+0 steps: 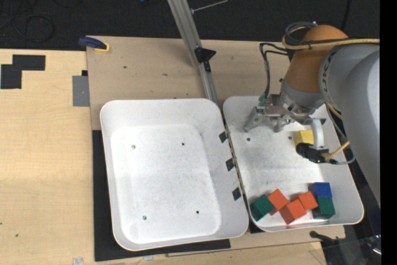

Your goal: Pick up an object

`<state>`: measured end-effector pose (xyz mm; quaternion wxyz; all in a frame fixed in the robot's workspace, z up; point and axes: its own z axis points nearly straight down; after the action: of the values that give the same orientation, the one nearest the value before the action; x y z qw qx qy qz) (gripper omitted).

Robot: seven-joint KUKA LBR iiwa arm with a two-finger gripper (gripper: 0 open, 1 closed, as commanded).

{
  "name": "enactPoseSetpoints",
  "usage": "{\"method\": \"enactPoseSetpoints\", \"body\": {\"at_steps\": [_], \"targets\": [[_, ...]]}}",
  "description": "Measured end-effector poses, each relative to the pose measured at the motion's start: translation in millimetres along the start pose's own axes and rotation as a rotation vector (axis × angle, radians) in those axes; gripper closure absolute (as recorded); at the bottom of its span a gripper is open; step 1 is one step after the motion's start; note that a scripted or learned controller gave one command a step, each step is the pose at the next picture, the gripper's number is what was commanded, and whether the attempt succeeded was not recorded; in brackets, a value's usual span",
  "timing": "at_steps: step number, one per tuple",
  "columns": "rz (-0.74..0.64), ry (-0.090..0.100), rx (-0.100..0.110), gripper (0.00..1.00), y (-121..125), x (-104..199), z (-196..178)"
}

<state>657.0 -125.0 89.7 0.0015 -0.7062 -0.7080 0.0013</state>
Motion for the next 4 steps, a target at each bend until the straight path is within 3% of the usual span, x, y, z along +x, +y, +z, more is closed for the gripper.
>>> {"method": "enactPoseSetpoints", "body": {"at_steps": [1, 4], "targets": [[0.002, 0.001, 0.000, 1.00, 0.1, -0.4, -10.7], [0.001, -0.001, -0.009, 1.00, 0.4, -0.4, -175.6]]}}
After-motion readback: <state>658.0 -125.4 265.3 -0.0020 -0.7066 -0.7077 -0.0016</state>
